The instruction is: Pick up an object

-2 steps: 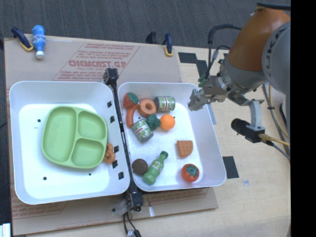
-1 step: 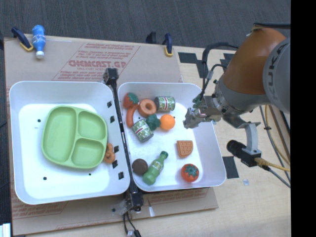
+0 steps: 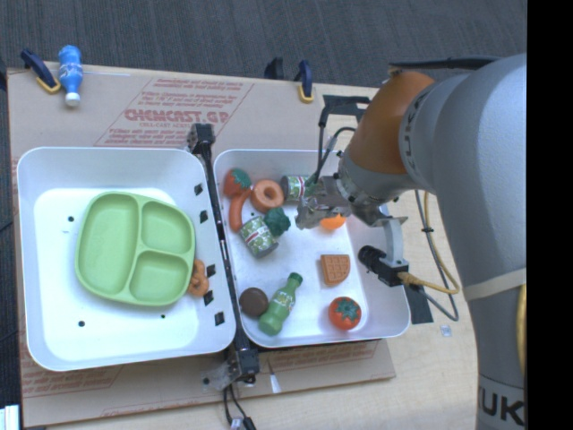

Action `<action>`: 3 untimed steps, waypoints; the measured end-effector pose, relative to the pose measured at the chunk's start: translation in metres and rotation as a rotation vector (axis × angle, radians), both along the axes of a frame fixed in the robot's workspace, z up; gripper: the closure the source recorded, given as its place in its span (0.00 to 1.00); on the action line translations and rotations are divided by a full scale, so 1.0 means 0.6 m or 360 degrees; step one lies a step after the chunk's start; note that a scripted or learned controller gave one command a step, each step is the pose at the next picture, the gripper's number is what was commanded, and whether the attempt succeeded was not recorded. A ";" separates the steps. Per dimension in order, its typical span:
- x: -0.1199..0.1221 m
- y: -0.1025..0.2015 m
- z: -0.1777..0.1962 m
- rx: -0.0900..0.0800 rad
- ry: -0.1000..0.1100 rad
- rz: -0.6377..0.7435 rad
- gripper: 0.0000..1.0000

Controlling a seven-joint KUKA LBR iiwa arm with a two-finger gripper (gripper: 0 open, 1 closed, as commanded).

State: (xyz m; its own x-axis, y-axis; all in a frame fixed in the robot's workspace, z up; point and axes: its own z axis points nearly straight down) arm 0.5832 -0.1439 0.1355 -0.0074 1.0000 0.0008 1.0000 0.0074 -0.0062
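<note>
Objects for picking crowd the right bin (image 3: 394, 316), and we see the gripper (image 3: 313, 211) low over that bin's upper middle, reaching in from the right on the grey arm (image 3: 466, 150) with its orange band (image 3: 389, 124). We cannot tell whether the pincer is open or closed, and nothing is visibly held in it. Just beside the gripper on its left lie a small green can (image 3: 294, 187), an orange ring-shaped doughnut (image 3: 267, 194), a dark green piece (image 3: 277, 222) and a labelled can (image 3: 257, 236); an orange piece (image 3: 333, 223) peeks out just beside it on the right. A long orange carrot-like piece (image 3: 236, 210) lies near the bin's left wall. Lower down, with more open white floor around them, sit a waffle-like square (image 3: 335, 269), a tomato-like red piece (image 3: 345, 313) near the bottom rim, a green bottle (image 3: 280, 304) lying tilted, and a brown ball (image 3: 253, 302) touching the bottle near the lower left corner. The left bin (image 3: 36, 330) holds a green divided plate (image 3: 136, 249), with a small orange piece (image 3: 198, 279) at the plate's right edge, and bare floor along its lower side. A blue bottle (image 3: 70, 72) stands on the bench's far left corner.
</note>
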 end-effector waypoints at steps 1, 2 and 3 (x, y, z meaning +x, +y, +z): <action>0.047 -0.078 0.197 -0.0003 -0.0013 -0.0004 1.00; 0.016 -0.083 0.159 -0.0001 -0.0006 -0.0002 1.00; 0.034 0.002 -0.025 0.0002 0.0000 -0.0001 1.00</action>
State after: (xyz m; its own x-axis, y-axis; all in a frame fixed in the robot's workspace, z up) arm 0.6035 -0.1425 0.1205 -0.0065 1.0000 0.0019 1.0000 0.0065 -0.0060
